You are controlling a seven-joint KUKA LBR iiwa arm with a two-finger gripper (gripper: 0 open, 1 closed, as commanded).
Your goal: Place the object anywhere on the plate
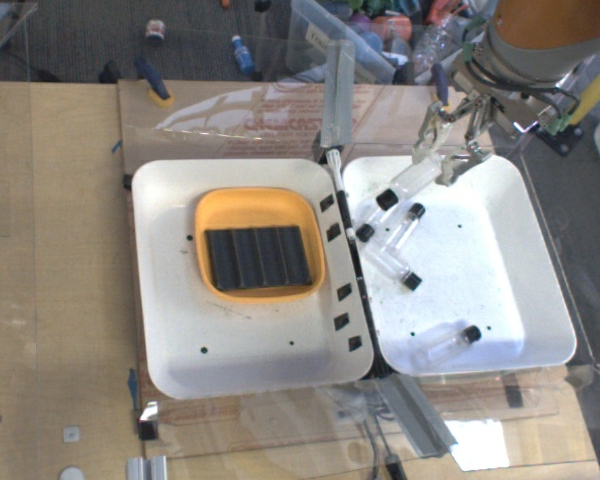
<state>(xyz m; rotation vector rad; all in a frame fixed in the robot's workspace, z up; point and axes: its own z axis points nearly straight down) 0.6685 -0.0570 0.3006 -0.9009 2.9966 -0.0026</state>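
Observation:
An orange-yellow plate [258, 205] sits in the left bin [170, 348]. A dark grey ridged block [258, 258] lies flat on the plate, filling most of its middle. My gripper [438, 158] hangs over the far edge of the right bin [520, 318], well to the right of the plate. Its thin fingers [427, 136] stand open, with nothing seen between them. Just below the fingertips lies a clear tube [410, 181] with a black cap.
Several clear tubes with black caps lie in the right bin, near its left side [392, 263] and at its front [448, 341]. A metal divider [340, 268] with black clips separates the bins. A tub of colourful items [380, 8] stands behind the bench.

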